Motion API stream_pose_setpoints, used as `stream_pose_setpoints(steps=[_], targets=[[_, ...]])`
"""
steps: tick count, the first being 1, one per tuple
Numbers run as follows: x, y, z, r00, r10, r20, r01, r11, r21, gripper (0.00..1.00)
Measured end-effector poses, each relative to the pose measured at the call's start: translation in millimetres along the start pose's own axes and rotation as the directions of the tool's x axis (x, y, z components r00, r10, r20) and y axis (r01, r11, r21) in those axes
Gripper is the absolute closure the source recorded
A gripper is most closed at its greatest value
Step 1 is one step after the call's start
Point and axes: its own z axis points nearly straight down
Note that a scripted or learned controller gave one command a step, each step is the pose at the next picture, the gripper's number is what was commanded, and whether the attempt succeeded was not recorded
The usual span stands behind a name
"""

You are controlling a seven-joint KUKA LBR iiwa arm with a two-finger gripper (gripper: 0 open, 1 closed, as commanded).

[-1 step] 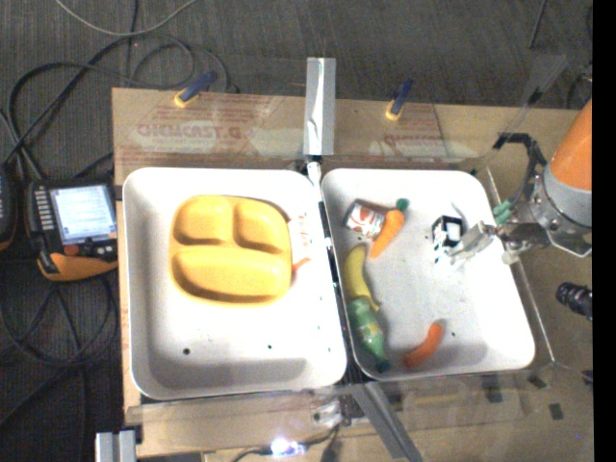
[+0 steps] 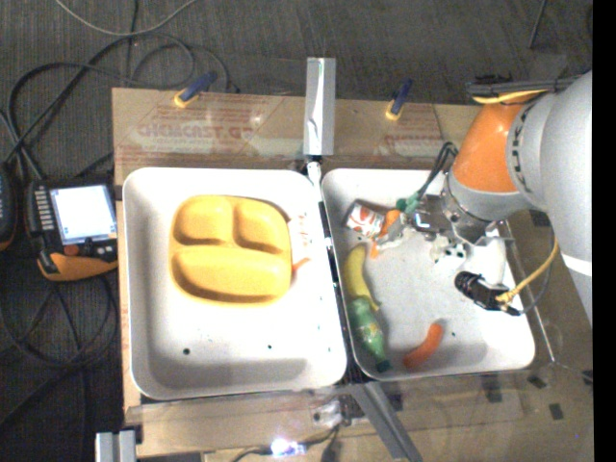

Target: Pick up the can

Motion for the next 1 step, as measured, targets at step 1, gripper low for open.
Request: stream_pose_setpoints(steps=[1], targets=[[92.6, 40.1, -63.5, 1.000, -0.016, 0.003, 0.016, 1.000, -0.002, 0.00]])
